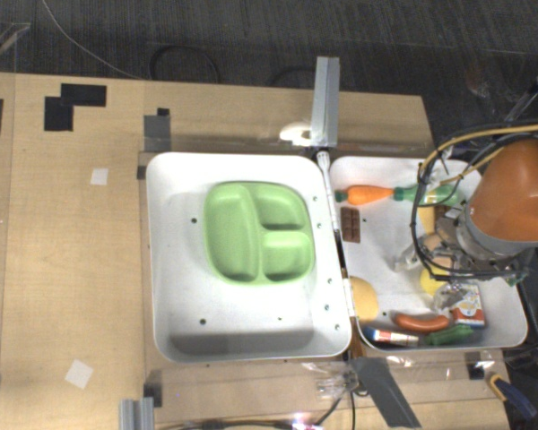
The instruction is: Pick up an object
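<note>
Bench: pale wood-coloured top, bearing two shallow white bins side by side, with black patches near its far left corner.

Left bin: white, rounded corners. Holds one item, a green divided tray, three compartments, lying flat near the bin's middle.

Right bin: white, holds the pickable objects.
- Toy carrot: orange with a green top, lying along the far wall, tip toward the left.
- Brown rectangular block: just inside the left wall, below the carrot.
- Yellow round object: at the near left corner, against the wall between the bins.
- Red sausage-shaped piece: lying along the near wall, with a green piece just beside it and a red marker-like stick at the rim.
- Small red-and-white packet: near the right end of the near wall.
- Yellow item: partly hidden under the arm; its kind cannot be told.

Arm: grey with an orange band, entering from the right, cables looped around it, standing over the right half of the right bin. Gripper: low in the bin among the objects near the yellow item; whether it grasps anything cannot be told, as the wrist hides it.
</note>
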